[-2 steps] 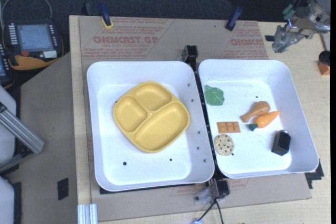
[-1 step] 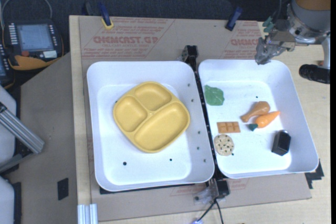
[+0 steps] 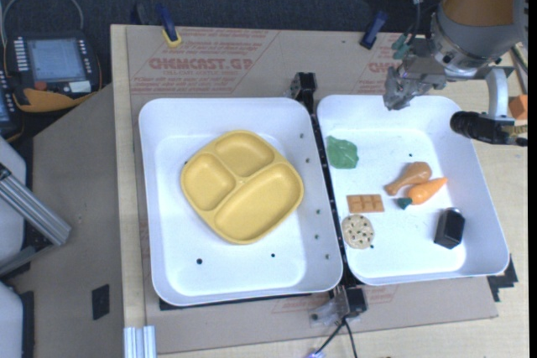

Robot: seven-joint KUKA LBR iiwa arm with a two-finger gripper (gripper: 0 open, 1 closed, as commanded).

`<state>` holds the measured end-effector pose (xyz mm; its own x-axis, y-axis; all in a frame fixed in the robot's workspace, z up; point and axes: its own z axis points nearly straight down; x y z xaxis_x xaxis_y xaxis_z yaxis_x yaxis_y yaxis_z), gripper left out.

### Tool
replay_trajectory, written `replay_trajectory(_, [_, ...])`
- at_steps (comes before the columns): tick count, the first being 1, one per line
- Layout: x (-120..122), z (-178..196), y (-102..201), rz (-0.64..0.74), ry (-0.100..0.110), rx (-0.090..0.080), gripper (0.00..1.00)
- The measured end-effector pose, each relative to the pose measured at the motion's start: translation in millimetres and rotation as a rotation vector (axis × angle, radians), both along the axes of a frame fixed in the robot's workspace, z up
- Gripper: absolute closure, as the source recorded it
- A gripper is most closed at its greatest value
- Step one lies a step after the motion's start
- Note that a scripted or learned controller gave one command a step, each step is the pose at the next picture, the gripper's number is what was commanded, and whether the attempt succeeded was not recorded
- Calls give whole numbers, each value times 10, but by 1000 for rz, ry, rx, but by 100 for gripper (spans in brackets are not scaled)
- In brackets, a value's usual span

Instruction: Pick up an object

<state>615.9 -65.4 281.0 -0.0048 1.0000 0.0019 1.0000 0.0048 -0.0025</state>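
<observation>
**Robot arm hanging over the right bin of toy food**

Looking down from the camera view, two shallow white bins are sitting side by side on a bench. The left bin point(image 3: 159, 264) is holding a yellow divided plate point(image 3: 242, 185). The right bin point(image 3: 478, 264) is holding a green leafy piece point(image 3: 341, 152), a drumstick point(image 3: 409, 176), a carrot point(image 3: 424, 190), a cracker point(image 3: 365, 203), a cookie point(image 3: 358, 230) and a black block point(image 3: 450, 228), all lying apart except the drumstick and carrot, which are touching. The gripper point(image 3: 401, 93) is hanging over the bin's far edge, well apart from every piece and carrying nothing; how wide it is standing I cannot tell. The pieces are looking like light, stiff plastic, probably a little slippery. The black block, standing clear, is seeming the easiest catch, taken across its flat sides; the flat cracker and cookie are offering little to pinch.
</observation>
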Motion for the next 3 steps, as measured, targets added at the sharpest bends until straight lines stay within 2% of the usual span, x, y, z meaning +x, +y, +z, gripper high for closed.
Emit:
replay_trajectory(1, [-259,-158,490,0,2,0,100])
replay_trajectory(3, [-442,-492,1556,0,1,-1,100])
